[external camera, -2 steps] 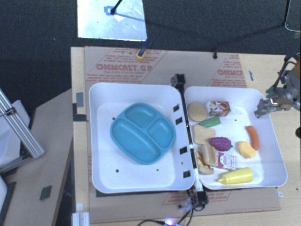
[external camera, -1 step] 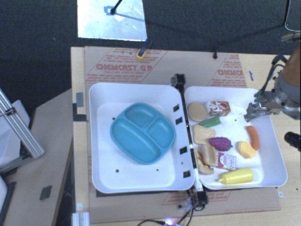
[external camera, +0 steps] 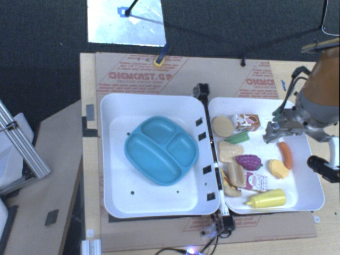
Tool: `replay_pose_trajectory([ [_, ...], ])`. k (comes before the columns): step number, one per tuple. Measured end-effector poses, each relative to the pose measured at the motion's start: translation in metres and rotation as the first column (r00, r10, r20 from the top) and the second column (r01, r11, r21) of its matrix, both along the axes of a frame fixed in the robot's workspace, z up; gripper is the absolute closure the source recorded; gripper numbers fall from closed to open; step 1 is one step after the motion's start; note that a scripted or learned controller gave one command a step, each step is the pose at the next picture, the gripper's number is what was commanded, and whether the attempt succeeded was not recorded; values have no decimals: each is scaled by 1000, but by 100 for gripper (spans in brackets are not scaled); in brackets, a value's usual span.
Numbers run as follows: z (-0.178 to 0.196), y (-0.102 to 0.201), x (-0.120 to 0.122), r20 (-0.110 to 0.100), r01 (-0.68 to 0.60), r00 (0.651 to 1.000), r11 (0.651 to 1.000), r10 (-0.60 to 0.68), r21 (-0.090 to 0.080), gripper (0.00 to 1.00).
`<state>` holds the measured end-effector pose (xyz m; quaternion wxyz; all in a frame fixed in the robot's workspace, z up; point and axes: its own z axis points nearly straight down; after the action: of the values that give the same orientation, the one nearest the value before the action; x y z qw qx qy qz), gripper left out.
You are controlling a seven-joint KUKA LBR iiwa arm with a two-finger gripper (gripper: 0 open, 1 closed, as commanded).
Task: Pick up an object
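the gripper [external camera: 273, 133] hangs over the right bin [external camera: 313, 193], near its back right part, just left of the carrot [external camera: 286, 154] and right of the small carton [external camera: 247, 122]. whether it is parted or closed i cannot tell from here, the metal is a dark jumble, and nothing shows caught in it. the things to pick all lie in that right bin: a green pod [external camera: 237, 138], purple grapes [external camera: 248, 162], a yellow bottle [external camera: 266, 198], an orange wedge [external camera: 278, 169], a round biscuit [external camera: 222, 126]. the left bin [external camera: 114, 110] carries a blue tray [external camera: 161, 150]. my worry is the crowding; the pieces sit close, some touching, so a drop could land on an edge and knock a piece aside, or pinch two at once. the carrot is slim and rounded and might roll away. the arm [external camera: 324, 84] is cut off at the right, and the pile near the divider is hard to sort out.
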<state>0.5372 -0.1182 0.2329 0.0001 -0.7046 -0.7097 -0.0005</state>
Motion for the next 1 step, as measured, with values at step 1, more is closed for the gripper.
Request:
replay_pose_trajectory([
  [1, -12, 51, -13, -2, -1, 1000, 1000, 1, 1, 100],
])
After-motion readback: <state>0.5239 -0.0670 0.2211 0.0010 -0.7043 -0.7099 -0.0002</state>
